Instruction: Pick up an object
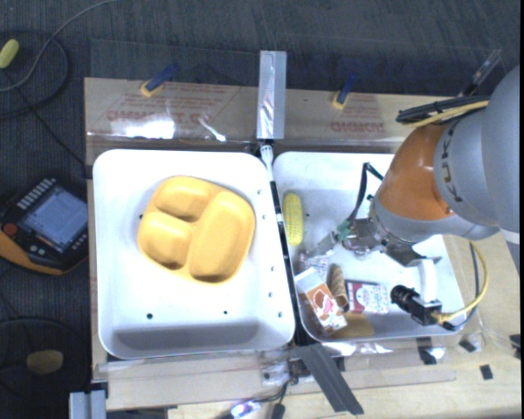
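Looking at the right bin, Sam, what lies in it?

Quite a few things, Jo. A yellow corn cob lies lengthwise along the bin's left wall. Just beside its lower end sits a crumpled clear wrapper. Nearer the front wall there is a brown-and-red snack packet, with a brown stick-shaped piece touching its upper edge. A maroon carton lies flat just right of those two.

And where is the arm?

The grey arm reaches in from the right, its orange band over the bin's right half. The jaws hang above the middle of that bin, between the wrapper and the right wall, a little farther back than the maroon carton.

Are the jaws open, closed, or gripping something?

I cannot tell. The wrist and its metal parts crowd that spot, and nothing shows clearly enough. I also cannot say whether they touch the wrapper.

What about the left bin?

It holds one thing: a large yellow tray with three rounded compartments, sitting near the middle, well apart from the arm.

Anything beside the surface?

A handheld control unit with a blue screen lies on the dark floor to the left.
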Available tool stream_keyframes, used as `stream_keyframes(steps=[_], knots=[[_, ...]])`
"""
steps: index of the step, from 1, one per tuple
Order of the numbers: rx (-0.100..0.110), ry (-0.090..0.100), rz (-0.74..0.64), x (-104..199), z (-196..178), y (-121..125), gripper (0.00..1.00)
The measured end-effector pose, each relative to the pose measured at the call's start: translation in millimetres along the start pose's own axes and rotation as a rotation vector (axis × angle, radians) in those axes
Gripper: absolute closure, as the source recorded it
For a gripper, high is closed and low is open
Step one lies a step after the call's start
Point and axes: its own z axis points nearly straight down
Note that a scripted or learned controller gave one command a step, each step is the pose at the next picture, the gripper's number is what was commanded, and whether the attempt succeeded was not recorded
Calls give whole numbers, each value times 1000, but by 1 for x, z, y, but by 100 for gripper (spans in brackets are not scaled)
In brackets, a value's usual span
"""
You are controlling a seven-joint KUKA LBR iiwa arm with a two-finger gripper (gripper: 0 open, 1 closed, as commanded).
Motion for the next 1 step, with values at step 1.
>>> stream_keyframes(steps=[1], knots=[[1,-1,27,3,4,23,0]])
